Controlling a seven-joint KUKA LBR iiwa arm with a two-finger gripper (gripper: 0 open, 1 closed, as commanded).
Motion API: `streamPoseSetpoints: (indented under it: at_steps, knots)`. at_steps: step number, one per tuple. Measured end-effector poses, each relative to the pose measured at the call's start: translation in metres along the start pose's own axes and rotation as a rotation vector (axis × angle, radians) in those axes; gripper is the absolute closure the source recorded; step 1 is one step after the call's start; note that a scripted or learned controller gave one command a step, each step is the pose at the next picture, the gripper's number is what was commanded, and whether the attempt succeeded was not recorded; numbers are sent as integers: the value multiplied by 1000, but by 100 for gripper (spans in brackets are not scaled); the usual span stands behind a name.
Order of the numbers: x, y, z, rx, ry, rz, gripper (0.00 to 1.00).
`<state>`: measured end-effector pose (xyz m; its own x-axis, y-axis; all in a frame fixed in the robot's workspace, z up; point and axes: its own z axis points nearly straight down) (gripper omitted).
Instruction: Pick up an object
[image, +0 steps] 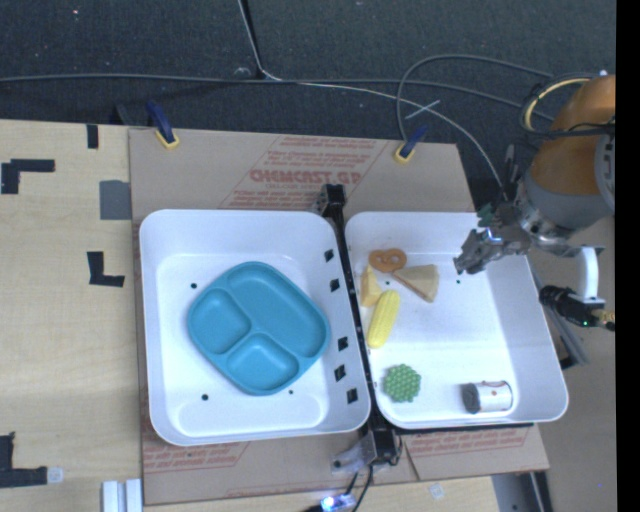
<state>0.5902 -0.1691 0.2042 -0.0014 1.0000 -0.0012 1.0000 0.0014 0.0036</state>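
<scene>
In right bin (520, 330): yellow corn (383, 318) by divider, open floor w/ room to its right; hand (470, 255) near top-right edge, grip state unclear.

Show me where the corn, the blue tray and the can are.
corn (383, 318), camera view, middle of the yellow cob.
blue tray (258, 327), camera view, on the divider between its compartments.
can (488, 397), camera view, middle of its side, lying down.

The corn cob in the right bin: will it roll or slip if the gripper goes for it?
The corn cob looks rounded and elongated, so a sideways nudge would probably roll it. Its surface appears glossy plastic, so possibly slippery. It lies against a pale yellow piece, which may shift too.
</scene>
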Motion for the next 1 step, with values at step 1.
streamPoseSetpoints:
  at_steps: [1]
  knots:
    - [0, 1, -53, -1, -1, 0, 100]
